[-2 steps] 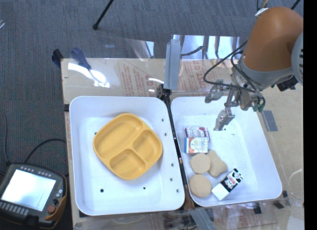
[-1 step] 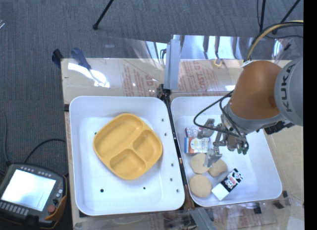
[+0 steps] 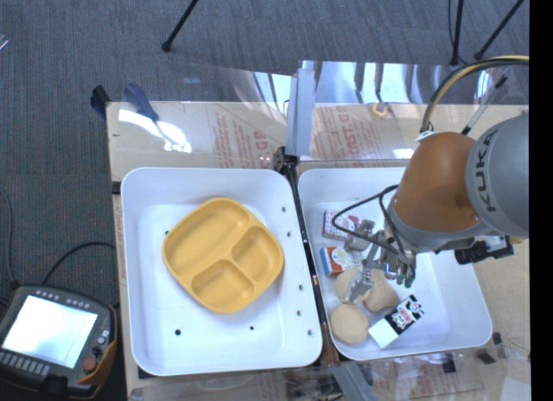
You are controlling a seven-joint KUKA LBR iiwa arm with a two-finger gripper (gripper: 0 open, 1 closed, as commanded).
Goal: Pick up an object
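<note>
Left bin [image 3: 138,218]: holds the yellow tray [image 3: 223,254]; not my concern.
Right bin [image 3: 467,304]: cartons and tan rolls [image 3: 349,324] lie untouched.
My gripper [image 3: 373,271]: low over the near rolls; grip state I cannot tell.
Progress: nothing lifted; grasp and raise remain.

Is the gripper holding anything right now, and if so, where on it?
Cannot be told. The gripper is down among the round tan bread-like pieces in the right white bin, but nothing is clearly between its fingers.
</note>
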